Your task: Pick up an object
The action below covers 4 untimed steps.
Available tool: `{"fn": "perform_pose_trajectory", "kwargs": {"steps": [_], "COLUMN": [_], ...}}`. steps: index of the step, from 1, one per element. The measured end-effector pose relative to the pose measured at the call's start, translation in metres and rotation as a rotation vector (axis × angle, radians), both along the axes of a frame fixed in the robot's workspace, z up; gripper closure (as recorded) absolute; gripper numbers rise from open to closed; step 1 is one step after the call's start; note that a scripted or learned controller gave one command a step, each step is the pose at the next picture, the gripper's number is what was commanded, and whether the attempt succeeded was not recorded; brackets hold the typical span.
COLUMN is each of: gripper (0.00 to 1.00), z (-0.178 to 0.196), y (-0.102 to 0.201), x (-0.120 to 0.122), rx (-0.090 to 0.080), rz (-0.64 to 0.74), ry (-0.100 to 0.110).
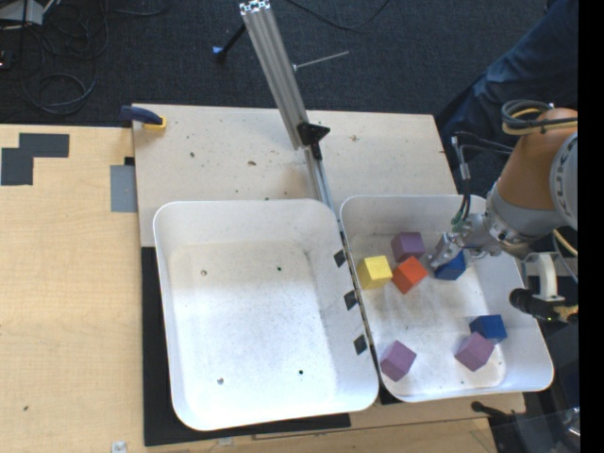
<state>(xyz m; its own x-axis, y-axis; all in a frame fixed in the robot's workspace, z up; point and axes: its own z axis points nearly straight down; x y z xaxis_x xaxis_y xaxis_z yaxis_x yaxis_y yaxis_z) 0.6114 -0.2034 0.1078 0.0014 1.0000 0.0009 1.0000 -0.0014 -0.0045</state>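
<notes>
Several small blocks lie in the right bin (415, 202). A purple block (408, 244), a yellow block (376, 270) and an orange block (410, 275) cluster near its left wall. My gripper (445, 253) reaches down from the right, just right of the orange block. Directly under its tip is a dark blue block (452, 268), touching it or very close. Toward the front of the bin lie a second blue block (489, 327) and two more purple blocks (475, 351) (398, 359).
The left bin (245, 217) sits beside the right one, with black clips along the shared wall. A slanted aluminium post (278, 64) rises behind the bins. The arm's grey body (533, 192) overhangs the right bin's far right corner.
</notes>
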Motion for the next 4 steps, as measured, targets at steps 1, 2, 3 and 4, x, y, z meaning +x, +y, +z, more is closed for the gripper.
{"fn": "perform_pose_trajectory", "kwargs": {"steps": [1,2,3,4], "gripper": [1.00,1.00,1.00,1.00], "z": [0.042,0.089,0.117,0.109], "y": [-0.004,0.002,0.002,0.048], "x": [0.000,0.005,0.005,-0.002], "rx": [-0.002,-0.001,-0.001,0.002], "rz": [-0.003,0.004,0.004,0.005], "ry": [-0.006,-0.006,-0.005,0.001]}}
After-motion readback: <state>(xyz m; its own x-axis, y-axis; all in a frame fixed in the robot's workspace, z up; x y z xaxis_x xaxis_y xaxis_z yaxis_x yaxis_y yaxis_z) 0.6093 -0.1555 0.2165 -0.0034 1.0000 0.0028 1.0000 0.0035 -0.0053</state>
